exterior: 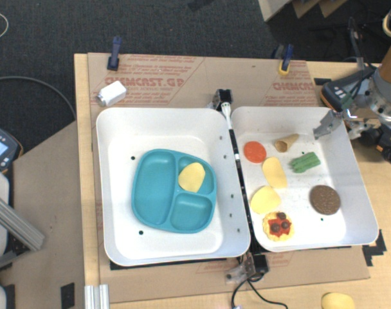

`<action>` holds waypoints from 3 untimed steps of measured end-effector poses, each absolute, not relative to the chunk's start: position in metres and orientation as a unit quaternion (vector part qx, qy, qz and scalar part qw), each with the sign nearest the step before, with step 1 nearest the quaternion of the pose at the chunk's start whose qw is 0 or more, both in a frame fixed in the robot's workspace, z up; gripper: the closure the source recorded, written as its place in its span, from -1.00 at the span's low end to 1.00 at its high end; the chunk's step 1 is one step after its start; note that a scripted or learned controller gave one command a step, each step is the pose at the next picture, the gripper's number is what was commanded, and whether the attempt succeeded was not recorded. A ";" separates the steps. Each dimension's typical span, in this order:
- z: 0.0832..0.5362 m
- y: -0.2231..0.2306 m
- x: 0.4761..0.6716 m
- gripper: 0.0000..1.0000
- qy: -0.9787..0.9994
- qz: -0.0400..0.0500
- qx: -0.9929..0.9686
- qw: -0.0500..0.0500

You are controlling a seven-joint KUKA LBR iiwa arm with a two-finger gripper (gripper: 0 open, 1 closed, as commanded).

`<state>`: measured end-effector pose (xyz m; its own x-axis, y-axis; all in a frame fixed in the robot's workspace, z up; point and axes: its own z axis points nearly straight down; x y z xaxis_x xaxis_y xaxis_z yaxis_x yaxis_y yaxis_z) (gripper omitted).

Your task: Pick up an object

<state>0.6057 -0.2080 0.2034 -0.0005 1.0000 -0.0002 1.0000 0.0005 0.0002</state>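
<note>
Green toy [305, 162] lies near the pincer [327, 125], just below it.

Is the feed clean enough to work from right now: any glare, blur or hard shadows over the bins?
In the camera view, lighting is even and soft; the right bin and left bin are bright white but not blown out. Shadows under the teal tray and the green piece are faint. The gripper looks slightly soft at the right bin's top corner; the food items are sharp.
</note>
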 end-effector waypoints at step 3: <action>0.085 -0.137 0.637 -1.00 0.707 0.000 0.707 0.001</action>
